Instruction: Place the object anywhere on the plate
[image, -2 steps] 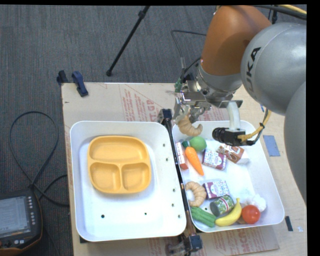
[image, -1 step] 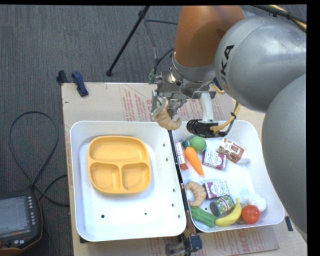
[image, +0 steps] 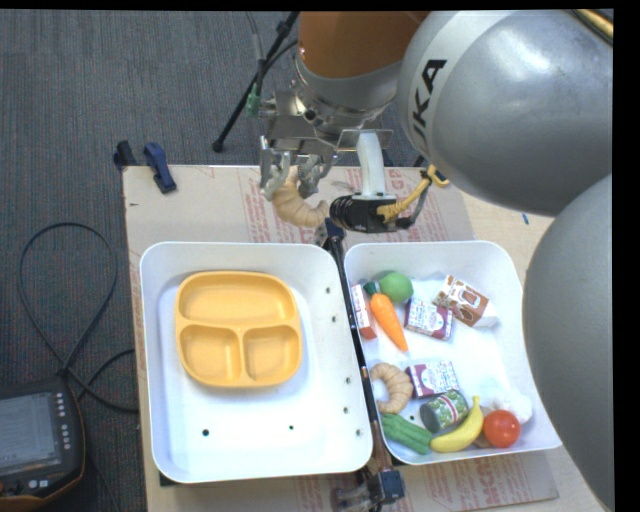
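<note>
A yellow plate (image: 240, 328) with three compartments lies in the left white bin (image: 180, 440). My gripper (image: 291, 180) hangs above the bench behind the bins, over the gap between them. It is shut on a tan croissant-shaped pastry (image: 298, 208), whose curved end hangs below the fingers. The pastry is up and to the right of the plate, beyond the left bin's far rim.
The right bin (image: 510, 270) holds a lime (image: 396, 287), a carrot (image: 388, 320), several juice cartons, a second pastry (image: 392, 386), a can (image: 445, 410), a banana (image: 460, 430), a tomato (image: 501, 428) and a cucumber (image: 405, 432). A blue clamp (image: 158, 166) sits at the bench's far left corner.
</note>
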